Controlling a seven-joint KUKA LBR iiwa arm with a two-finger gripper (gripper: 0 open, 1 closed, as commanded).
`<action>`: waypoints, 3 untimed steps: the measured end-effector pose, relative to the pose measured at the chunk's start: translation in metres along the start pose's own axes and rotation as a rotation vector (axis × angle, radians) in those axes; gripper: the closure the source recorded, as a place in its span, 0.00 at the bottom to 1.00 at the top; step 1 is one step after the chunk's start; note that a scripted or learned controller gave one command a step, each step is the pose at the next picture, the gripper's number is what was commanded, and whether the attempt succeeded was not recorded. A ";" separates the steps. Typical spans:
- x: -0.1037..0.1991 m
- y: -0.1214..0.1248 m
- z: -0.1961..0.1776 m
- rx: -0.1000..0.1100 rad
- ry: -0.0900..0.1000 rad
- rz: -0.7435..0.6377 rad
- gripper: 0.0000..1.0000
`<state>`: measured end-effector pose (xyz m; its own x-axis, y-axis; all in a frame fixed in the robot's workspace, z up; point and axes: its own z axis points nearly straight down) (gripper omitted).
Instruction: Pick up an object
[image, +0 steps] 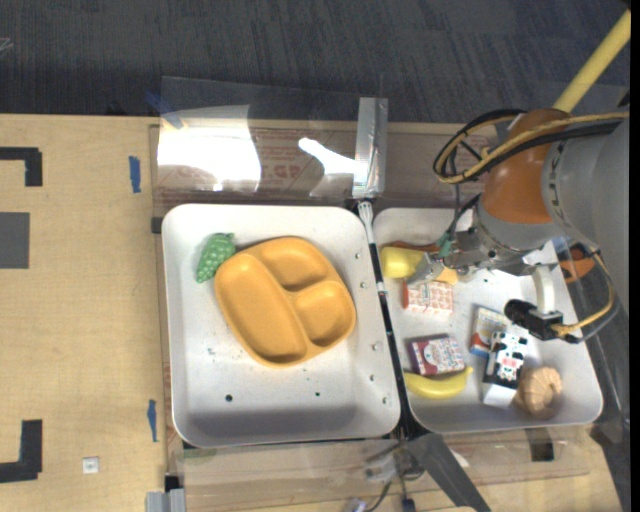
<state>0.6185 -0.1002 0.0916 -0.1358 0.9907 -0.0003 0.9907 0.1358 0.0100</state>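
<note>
The grey arm with its orange band (520, 185) reaches into the right bin (590, 385) from the upper right. Its gripper (443, 258) hangs low over the bin's back left part. It sits just right of a yellow fruit (398, 263) and just above a red and white carton (429, 295). I see nothing held in it. Further forward in that bin lie a maroon box (437, 353), a banana (437, 384), a black and white box (509, 358) and a brown round lump (541, 389).
The left bin (190, 390) holds a yellow divided plate (285, 298) with a green bunch of grapes (211, 255) at its back left. A small pale card (490, 322) lies mid right bin. Cables (470, 150) loop off the wrist.
</note>
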 end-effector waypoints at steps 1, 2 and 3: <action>-0.012 0.041 0.001 0.007 0.000 0.058 0.00; -0.024 0.030 0.000 0.003 0.005 0.422 0.00; -0.023 0.032 -0.010 -0.002 0.005 0.419 1.00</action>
<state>0.6537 -0.1187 0.1023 0.2790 0.9603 0.0092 0.9602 -0.2791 0.0101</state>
